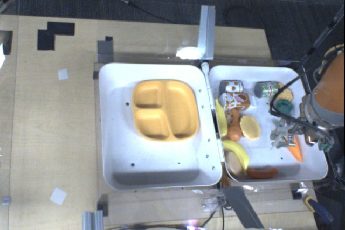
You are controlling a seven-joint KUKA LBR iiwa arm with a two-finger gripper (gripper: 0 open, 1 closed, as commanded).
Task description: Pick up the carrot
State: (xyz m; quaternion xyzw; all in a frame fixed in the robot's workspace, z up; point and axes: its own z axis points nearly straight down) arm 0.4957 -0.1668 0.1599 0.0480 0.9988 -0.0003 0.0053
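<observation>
The bench (48,132) spreads wide to the left of the gripper, pale wood with a few black marks. On it lie two white bins side by side. The left bin (116,167), well away from the gripper, holds a yellow tray (163,109) with three compartments. The right bin (312,172) is the one the arm (329,95) reaches into from the right, its orange band sitting just above the wrist.

The gripper (284,136) hangs low over the right part of this bin, with cables looping above it. Whether its fingers are spread or closed cannot be told from here, as the metal parts blur together.

The carrot (295,151) lies just below and slightly right of the gripper, touching or nearly touching its lower edge, pointed end toward the near wall of the bin.

To the gripper's left, close by, is a pale yellow round piece (249,127), and beyond it a brown drumstick-like toy (234,125). Farther left and lower, a banana (238,151) curves along the bin floor, and a red sausage (261,172) lies below it. Above and left of the gripper stand a patterned can (233,89) and a green can (267,89).
</observation>
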